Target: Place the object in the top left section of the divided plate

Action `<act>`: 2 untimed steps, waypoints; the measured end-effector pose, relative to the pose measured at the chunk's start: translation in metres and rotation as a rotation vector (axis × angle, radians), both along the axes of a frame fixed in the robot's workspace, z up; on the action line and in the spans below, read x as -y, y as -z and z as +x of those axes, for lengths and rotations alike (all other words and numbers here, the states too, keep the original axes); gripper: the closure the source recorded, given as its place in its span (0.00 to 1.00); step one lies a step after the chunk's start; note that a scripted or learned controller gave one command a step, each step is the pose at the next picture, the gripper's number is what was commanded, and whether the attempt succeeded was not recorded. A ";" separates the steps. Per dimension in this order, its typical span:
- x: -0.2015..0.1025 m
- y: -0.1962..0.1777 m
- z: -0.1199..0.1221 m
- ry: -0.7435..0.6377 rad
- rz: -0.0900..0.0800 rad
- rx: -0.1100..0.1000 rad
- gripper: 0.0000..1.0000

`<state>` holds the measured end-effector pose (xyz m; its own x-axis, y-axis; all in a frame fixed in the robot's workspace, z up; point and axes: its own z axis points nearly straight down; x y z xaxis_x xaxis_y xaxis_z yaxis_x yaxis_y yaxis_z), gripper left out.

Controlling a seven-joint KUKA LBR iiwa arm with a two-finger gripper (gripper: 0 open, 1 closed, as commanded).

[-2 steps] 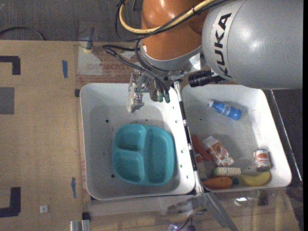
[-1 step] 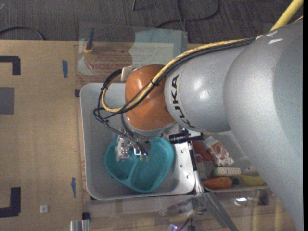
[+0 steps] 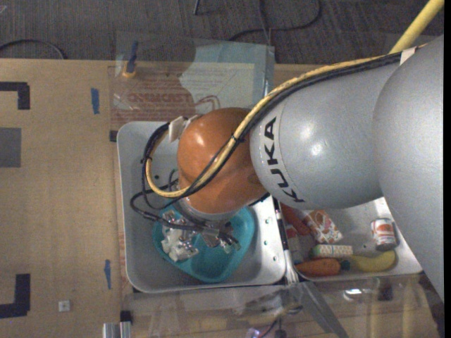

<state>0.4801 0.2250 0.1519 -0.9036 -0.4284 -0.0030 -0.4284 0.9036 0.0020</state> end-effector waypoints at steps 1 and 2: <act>0.088 -0.070 0.061 0.175 0.001 0.005 1.00; 0.099 -0.274 0.036 0.313 0.001 0.006 1.00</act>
